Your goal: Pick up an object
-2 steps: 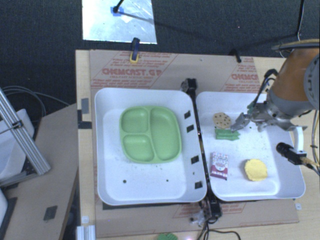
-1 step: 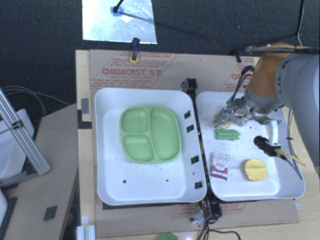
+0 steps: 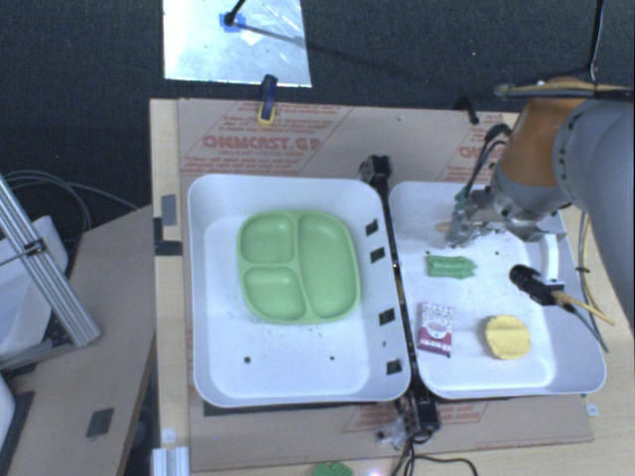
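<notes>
The right white bin (image 3: 575, 370) holds three loose things. A small green pod-shaped piece (image 3: 450, 265) lies near its middle. A red and white packet (image 3: 436, 327) rests toward the front left, and a yellow lump (image 3: 507, 336) sits to the packet's right. My gripper (image 3: 459, 231) hangs low over the far part of this bin, just behind the green piece and apart from it. Nothing shows between its tips.
The left white bin (image 3: 213, 365) bears a green divided plate (image 3: 298, 266). A black-clipped divider (image 3: 385, 256) separates the two bins. The grey arm (image 3: 585, 157) with its orange band comes in from the right over the right bin's far corner.
</notes>
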`<control>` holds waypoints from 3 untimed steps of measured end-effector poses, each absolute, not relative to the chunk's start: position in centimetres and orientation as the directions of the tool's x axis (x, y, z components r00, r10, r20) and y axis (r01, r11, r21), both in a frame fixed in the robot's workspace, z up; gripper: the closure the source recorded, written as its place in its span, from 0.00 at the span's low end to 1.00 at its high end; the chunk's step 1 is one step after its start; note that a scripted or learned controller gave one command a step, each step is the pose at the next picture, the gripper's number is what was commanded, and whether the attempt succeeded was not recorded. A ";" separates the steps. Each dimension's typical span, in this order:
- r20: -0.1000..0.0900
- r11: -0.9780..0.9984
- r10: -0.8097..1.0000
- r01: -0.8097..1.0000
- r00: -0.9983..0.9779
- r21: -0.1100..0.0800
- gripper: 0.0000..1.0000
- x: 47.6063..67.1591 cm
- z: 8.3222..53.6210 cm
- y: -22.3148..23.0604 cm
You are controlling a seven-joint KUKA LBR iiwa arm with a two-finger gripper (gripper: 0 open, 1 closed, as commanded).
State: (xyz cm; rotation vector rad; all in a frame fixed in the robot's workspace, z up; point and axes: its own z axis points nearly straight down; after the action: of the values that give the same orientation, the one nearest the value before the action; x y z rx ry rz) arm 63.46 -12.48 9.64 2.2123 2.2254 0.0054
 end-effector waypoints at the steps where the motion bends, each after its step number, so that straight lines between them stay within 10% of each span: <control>1: 0.000 0.006 1.000 1.000 -0.006 0.004 0.00 63.4 9.6 -12.5; 2: -0.001 0.006 1.000 1.000 -0.006 0.005 0.00 67.1 8.5 -12.5; 3: 0.001 0.001 1.000 1.000 -0.001 -0.003 0.00 61.8 8.4 -12.3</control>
State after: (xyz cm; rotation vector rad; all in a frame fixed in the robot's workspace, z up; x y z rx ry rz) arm 61.82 -12.31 8.44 2.2224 2.2237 -0.0023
